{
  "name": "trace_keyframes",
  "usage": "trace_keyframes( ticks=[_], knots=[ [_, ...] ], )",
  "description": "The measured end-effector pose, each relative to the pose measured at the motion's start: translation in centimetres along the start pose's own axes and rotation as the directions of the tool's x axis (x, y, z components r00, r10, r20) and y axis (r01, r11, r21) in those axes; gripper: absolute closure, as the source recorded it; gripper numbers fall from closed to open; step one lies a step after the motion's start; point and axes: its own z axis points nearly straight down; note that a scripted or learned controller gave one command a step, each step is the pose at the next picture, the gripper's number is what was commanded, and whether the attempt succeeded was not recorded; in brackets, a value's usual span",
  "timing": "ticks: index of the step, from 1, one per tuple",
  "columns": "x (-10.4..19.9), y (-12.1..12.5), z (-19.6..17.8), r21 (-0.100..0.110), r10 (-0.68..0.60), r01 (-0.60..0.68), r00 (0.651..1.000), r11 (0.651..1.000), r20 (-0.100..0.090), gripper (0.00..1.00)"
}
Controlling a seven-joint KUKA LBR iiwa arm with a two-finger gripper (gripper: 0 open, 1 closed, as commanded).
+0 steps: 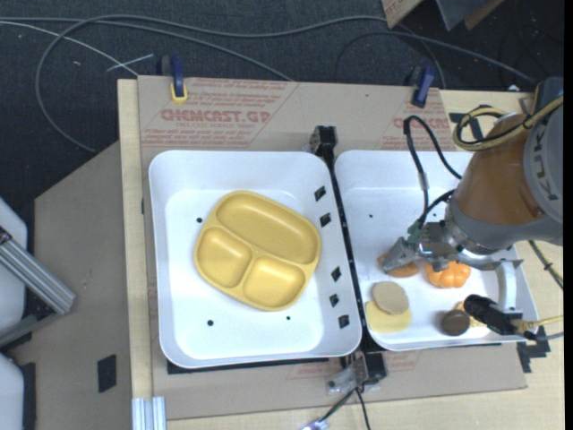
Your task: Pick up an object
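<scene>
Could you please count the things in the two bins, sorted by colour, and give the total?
Yellow: 2, the divided plate and the pale yellow piece
Orange: 2, one and another
Tan: 1, the round disc
Brown: 1
Total: 6

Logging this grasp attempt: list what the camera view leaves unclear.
- Gripper: the wrist covers it, so the state of the jaws is hidden.
- Orange object: partly under the arm, shape unclear.
- Brown object by the gripper: too small to identify; contact uncertain.
- Dark round object: too small to identify.
</scene>
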Motion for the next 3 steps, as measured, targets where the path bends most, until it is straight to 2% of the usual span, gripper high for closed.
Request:
trace_keyframes(
  ticks=[1, 2, 3],
  knots=[
    [0.1, 0.0, 3.4, -0.001, 0.001, -0.001, 1.0, 1.0, 0.0, 0.0],
    [0.1, 0.1, 2.2, -0.005, 0.001, -0.001, 1.0, 1.0, 0.0, 1.0],
    [0.1, 1.0, -2.5, -0.01, -0.001, 0.001, 1.0, 1.0, 0.003, 1.0]
  ],
)
